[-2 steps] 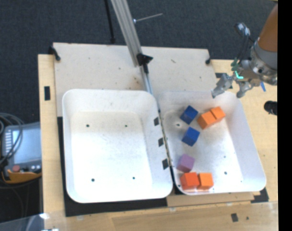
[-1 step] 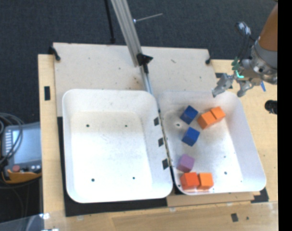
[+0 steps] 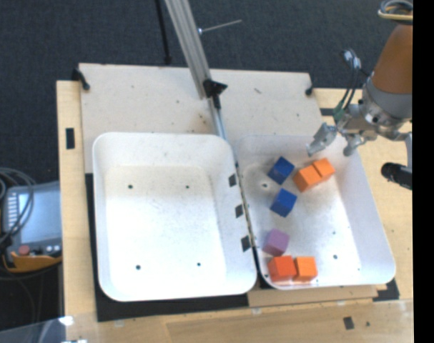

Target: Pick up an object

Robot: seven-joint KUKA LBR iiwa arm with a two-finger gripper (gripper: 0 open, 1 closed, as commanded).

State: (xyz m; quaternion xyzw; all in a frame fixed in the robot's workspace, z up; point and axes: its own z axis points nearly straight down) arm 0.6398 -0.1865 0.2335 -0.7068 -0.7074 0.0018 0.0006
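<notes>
Dark carpet surrounds a pale wooden tabletop (image 3: 70, 191) carrying two shallow white bins side by side. Left bin (image 3: 166, 216): nothing but specks and a few small dark dots on its floor. Right bin (image 3: 359, 227): holds all the blocks.

Block positions, right bin:
- Two blue blocks, one (image 3: 280, 169) near the upper middle, the other (image 3: 283, 202) just below it, apart from each other.
- Orange block (image 3: 314, 174) tilted, just right of the upper blue block, close to it.
- Purple block (image 3: 276, 241) lower down, near the bin's left wall.
- Two orange blocks (image 3: 292, 268) touching side by side at the bottom rim, just below the purple one.

A grey metal rail (image 3: 191, 45) slants down from the top of the view to the gap between the bins.

Arm enters from the right, orange band (image 3: 395, 59) above the grey wrist. Gripper (image 3: 336, 141) sits over the upper right part of the right bin, above and right of the tilted orange block, not touching it. Fingers (image 3: 318, 143) are spread apart, with nothing between them. No block is lifted; all rest on the bin floor.

A grey device (image 3: 31, 216) with cables sits at the left edge, off the tabletop.
</notes>
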